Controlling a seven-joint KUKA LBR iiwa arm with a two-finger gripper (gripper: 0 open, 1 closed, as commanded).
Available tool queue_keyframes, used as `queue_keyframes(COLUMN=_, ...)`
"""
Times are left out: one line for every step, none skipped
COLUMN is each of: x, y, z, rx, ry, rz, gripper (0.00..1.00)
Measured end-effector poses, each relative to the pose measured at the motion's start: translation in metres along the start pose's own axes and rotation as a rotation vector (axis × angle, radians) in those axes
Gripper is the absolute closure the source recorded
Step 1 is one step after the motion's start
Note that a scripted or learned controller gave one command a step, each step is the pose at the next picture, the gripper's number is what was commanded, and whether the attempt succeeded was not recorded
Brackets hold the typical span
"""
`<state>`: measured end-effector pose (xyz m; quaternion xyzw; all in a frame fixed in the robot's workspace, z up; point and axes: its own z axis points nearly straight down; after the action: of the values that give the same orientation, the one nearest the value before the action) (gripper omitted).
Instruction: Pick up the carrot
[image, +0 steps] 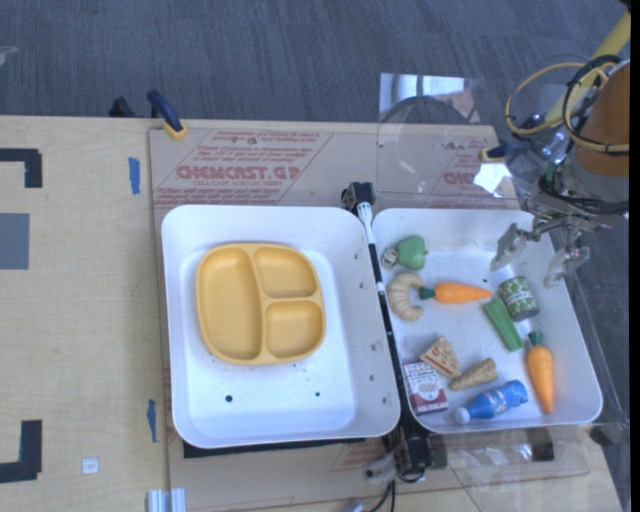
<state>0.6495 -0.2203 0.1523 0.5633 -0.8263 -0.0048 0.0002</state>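
Two carrots lie in the right bin (590, 400). One carrot (462, 293) lies sideways near the bin's middle, its green top toward a croissant. The other carrot (541, 374) lies lengthwise by the right wall, green top pointing away from the front. My gripper (527, 262) hangs over the bin's far right part, above and to the right of the sideways carrot. It is open, its fingers (506, 248) spread wide with nothing between them. A green can stands just below it.
The right bin also holds a green pepper (410, 250), croissant (404, 295), green can (518, 297), cucumber (503, 324), pizza slice (440, 357), red carton (425, 388), bread stick (474, 374) and blue bottle (494, 401). A yellow divided plate (260, 302) sits in the left bin (190, 400).
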Motion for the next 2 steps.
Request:
queue_keyframes(x=-0.047, y=0.021, z=0.049, rx=0.022, ry=-0.007, rz=-0.040, gripper=0.00)
queue_keyframes(x=-0.061, y=0.088, z=0.063, rx=0.017, ry=-0.002, rz=0.006, gripper=0.00)
